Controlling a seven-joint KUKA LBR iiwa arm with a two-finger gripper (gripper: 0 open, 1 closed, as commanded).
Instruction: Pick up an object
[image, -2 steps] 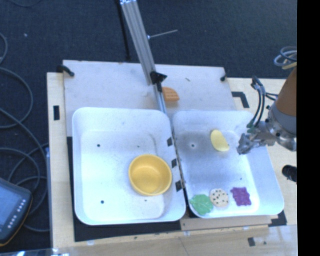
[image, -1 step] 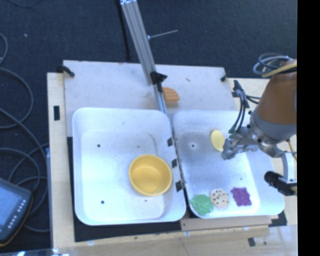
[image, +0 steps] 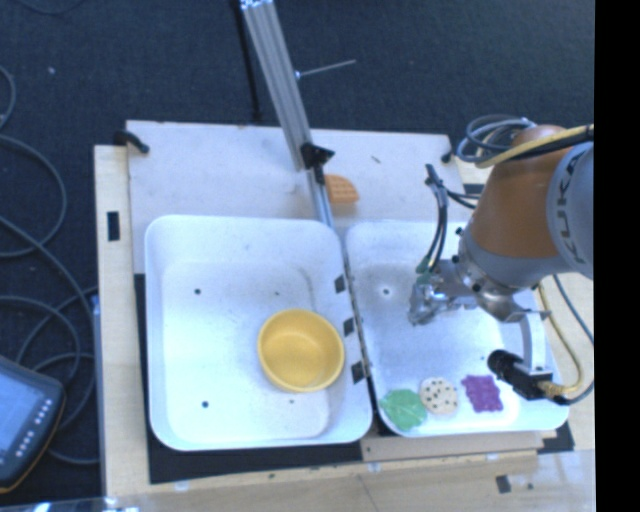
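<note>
A yellow bowl (image: 300, 349) sits in the left bin (image: 190, 290), towards its front right. In the right bin (image: 390, 260), three small pieces lie in a row along the front wall: a green one (image: 403, 408), a round cream one with dark dots (image: 438, 396) and a purple one (image: 483, 392). My gripper (image: 425, 303) hangs over the middle of the right bin, above and behind those pieces, with nothing visible between its fingers. The grey and orange arm (image: 525, 215) covers the bin's right part.
A slanted metal pole (image: 285, 95) rises from the bench behind the bins' dividing wall. An orange object (image: 342, 190) lies on the bench just behind the bins. Black cables (image: 440, 215) hang beside the wrist. A black fitting (image: 512, 372) sticks out near the purple piece.
</note>
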